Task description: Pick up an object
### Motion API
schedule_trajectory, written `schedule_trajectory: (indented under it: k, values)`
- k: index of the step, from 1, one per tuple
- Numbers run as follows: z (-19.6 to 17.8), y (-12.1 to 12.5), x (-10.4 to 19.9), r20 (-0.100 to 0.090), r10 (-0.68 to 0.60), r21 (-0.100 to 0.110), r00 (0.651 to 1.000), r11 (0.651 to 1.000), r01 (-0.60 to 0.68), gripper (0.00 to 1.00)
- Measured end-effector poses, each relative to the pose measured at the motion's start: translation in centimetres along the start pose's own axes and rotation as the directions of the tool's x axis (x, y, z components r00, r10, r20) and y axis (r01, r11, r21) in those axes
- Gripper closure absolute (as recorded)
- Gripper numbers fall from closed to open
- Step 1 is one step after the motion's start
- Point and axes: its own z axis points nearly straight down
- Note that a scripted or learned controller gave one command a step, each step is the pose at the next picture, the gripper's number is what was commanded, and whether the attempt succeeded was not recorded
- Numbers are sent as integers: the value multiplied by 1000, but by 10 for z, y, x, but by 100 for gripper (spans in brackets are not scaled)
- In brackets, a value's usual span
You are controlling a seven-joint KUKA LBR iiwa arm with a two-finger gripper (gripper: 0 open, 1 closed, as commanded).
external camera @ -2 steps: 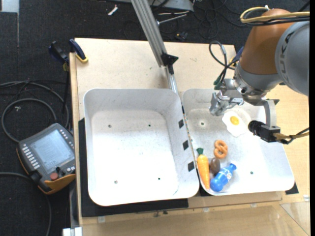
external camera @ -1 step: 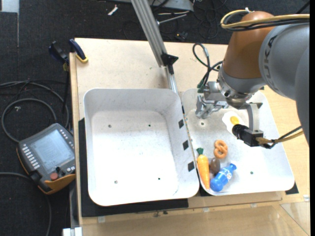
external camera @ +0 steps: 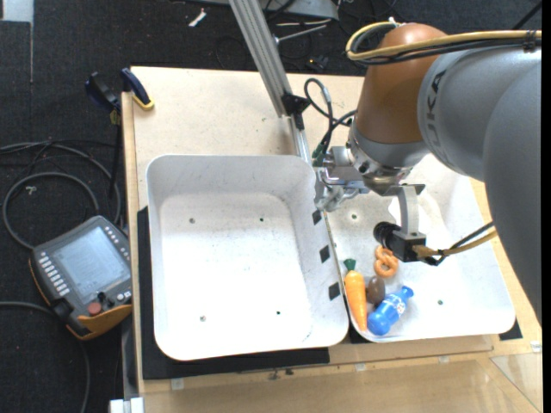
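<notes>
1. Two shallow white bins are seen side by side on the bench: the left bin and the right bin.
2. The grey arm is seen reaching in from the right, its orange band just above the wrist; its bulk hides much of the right bin's far half.
3. The gripper is seen over the near-left part of the right bin, close to the wall shared with the left bin. Its tips are small and blurred against the white plastic, so whether it is released or clenched cannot be told, and nothing can be made out in it.
4. The objects are gathered in the right bin's near-left corner: an orange carrot lying along the left wall, a blue bottle just beside it, and a small brown object between them, its shape hard to make out.
5. An orange ring-shaped piece lies just behind the brown object; it is partly overlapped by a dark fitting on a cable.
6. A handheld control pendant rests on the floor left of the bench.
</notes>
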Motion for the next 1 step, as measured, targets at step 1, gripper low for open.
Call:
schedule_trajectory:
  k: [1]
  values:
    - [6,6,53,0,0,-2,1000,1000,0,100]
